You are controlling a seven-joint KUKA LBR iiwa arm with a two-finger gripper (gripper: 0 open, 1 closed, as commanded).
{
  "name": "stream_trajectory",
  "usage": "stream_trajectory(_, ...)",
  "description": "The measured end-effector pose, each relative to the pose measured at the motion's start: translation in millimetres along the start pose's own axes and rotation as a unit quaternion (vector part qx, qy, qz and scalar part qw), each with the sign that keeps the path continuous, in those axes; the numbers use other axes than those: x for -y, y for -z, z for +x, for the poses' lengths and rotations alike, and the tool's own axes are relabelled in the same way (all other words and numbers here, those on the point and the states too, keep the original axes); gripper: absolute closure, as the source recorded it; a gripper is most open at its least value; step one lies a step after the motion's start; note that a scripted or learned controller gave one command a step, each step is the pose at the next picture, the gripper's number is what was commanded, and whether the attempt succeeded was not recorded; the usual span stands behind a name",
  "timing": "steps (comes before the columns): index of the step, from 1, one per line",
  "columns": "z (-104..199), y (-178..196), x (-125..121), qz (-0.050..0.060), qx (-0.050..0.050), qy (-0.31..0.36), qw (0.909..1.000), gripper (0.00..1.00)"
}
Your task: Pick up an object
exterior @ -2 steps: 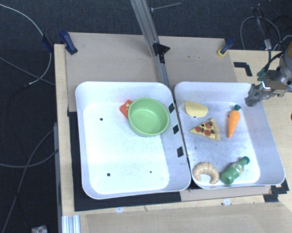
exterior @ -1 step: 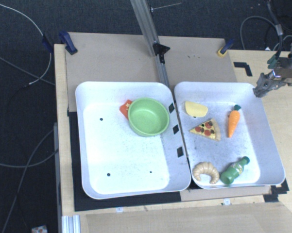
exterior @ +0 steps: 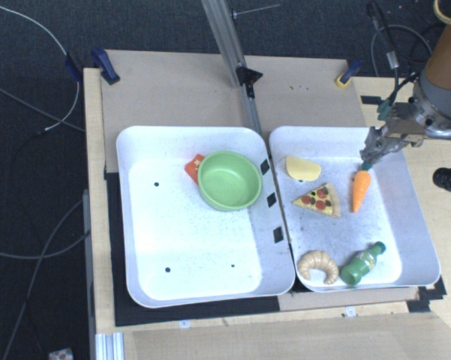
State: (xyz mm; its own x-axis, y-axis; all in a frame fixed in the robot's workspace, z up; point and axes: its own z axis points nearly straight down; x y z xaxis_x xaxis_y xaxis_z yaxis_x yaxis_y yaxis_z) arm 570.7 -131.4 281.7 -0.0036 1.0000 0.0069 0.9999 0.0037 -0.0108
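The right bin (exterior: pixel 420 223) holds an orange carrot (exterior: pixel 359 190), a pizza slice (exterior: pixel 319 199), a yellow wedge (exterior: pixel 303 169), a croissant (exterior: pixel 320 266) and a small green bottle (exterior: pixel 360 265). My gripper (exterior: pixel 371 158) hangs at the bin's far right corner, just above the carrot's green top end. The carrot lies on the bin floor, pointing toward me. In the left bin (exterior: pixel 172 238) a green bowl (exterior: pixel 227 180) sits upright, with a red object (exterior: pixel 193 167) partly hidden behind its left rim.
A slanted metal post (exterior: pixel 229 36) rises from the bench behind the gap between the bins. Blue and yellow clamps (exterior: pixel 105 66) sit at the bench's back corners. Cables trail over the dark floor at left.
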Motion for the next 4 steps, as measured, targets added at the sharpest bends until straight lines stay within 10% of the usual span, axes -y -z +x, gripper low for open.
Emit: stream_trajectory(4, 207.1, -28.1, 50.4, 0.005, 0.001, 0.001, 1.0000, 1.00)
